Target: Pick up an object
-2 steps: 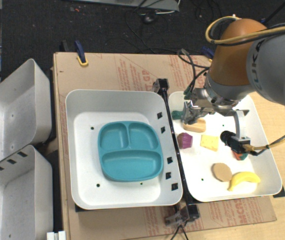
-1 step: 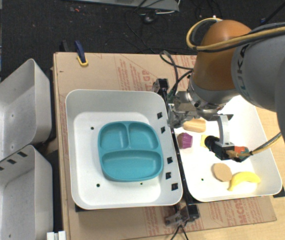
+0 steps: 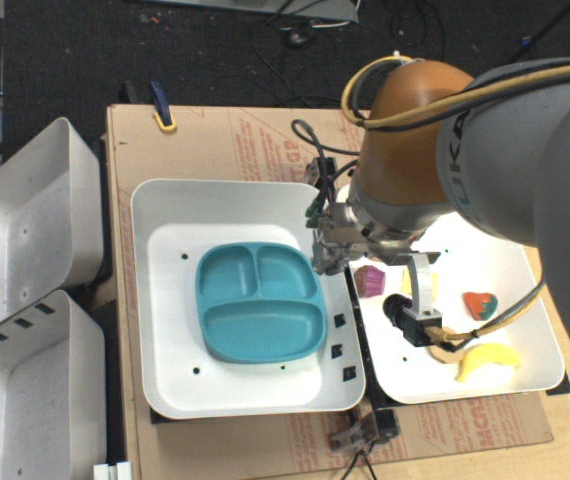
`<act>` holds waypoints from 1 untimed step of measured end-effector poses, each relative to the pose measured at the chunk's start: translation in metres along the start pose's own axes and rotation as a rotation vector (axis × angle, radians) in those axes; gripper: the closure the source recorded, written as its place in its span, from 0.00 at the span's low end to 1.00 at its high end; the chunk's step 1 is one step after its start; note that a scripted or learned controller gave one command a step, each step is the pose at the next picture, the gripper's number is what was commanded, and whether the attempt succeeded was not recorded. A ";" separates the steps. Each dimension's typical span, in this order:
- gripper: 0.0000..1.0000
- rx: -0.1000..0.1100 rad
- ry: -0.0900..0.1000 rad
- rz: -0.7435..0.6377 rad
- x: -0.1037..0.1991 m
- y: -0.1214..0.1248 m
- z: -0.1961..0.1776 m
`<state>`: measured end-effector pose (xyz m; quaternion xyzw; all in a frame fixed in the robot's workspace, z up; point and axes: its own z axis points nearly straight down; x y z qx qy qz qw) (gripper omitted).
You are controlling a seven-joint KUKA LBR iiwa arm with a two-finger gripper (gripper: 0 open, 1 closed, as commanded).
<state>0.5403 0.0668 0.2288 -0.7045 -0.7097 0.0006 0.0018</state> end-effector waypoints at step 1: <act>0.00 -0.002 -0.002 0.007 -0.003 0.001 0.000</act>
